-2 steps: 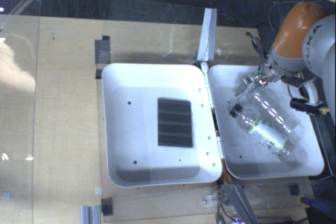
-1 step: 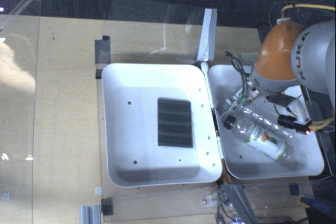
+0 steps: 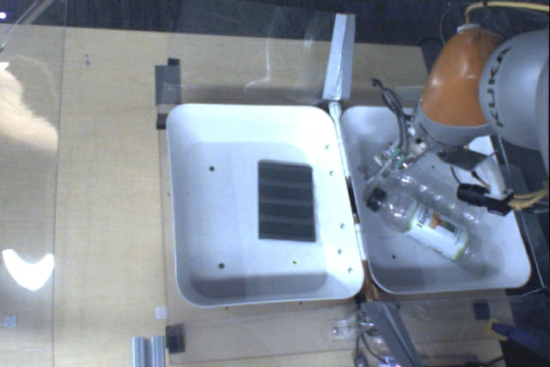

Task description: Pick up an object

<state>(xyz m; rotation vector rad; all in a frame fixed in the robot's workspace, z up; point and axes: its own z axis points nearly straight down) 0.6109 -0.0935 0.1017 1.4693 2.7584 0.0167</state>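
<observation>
A clear plastic bottle [image 3: 421, 215] lies on its side in the right bin [image 3: 507, 271], its black cap toward the left and a white-and-green label at its lower right end. A black ridged rectangular pad [image 3: 286, 200] lies flat in the middle of the left bin [image 3: 198, 150]. The arm's orange band and grey wrist hang over the right bin's back half. My gripper [image 3: 394, 161] reaches down to the left of the wrist, just above the bottle's cap end. The transparent bottle and the cables blur its tip.
A metal divider post [image 3: 339, 56] stands behind the seam between the two bins. Clear plastic sheeting covers the bench on the left. Black cables trail near the wrist and along the right bin's right side.
</observation>
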